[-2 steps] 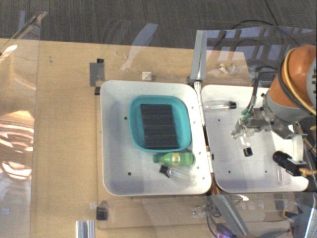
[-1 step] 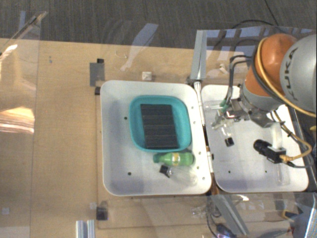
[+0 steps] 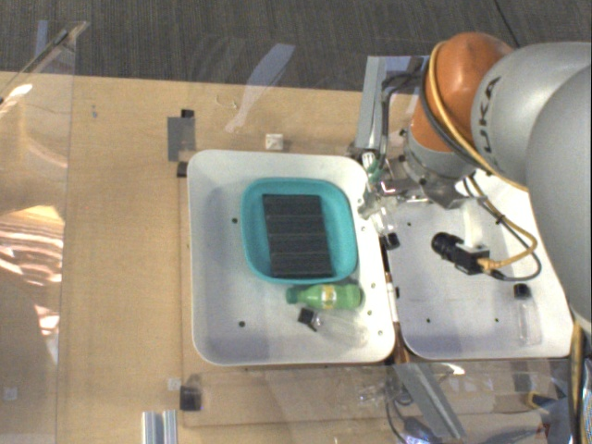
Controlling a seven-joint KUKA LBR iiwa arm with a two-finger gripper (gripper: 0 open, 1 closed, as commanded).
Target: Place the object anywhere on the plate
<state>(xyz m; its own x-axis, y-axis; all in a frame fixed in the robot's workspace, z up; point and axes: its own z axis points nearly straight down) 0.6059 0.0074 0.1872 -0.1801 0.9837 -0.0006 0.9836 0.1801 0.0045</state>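
Care with the pick matters most, since the likely object, the green bottle (image 3: 326,295), lies on its side at 5 o'clock in the left bin (image 3: 213,322), tight against the near rim of the plate (image 3: 252,239). I cannot tell whether it rests partly on that rim. Just nearer the camera, at the bottle's 5 o'clock, lies a clear bottle (image 3: 340,327) with a black cap, touching it or almost so. As I judge it, the bottle is not yet properly on the plate and the grasp is not yet made. A good approach would come straight down over the green bottle's middle and close across its short width. That keeps clear of the plate rim on one side and the clear bottle on the other. A round body lying flat may roll if struck off centre. After a lift that clears the rim, a short carry toward 11 o'clock would put it over the plate's dark ribbed centre, and it should be released low. Farther back, the gripper (image 3: 375,191) sits at the bin's 2 o'clock corner, beside the wall shared with the right bin (image 3: 462,331), well apart from the bottle. Whether it is open or closed cannot be told, and nothing shows in it. Behind it the arm (image 3: 546,109) reaches in from 3 o'clock, its orange band (image 3: 458,72) above the wrist.
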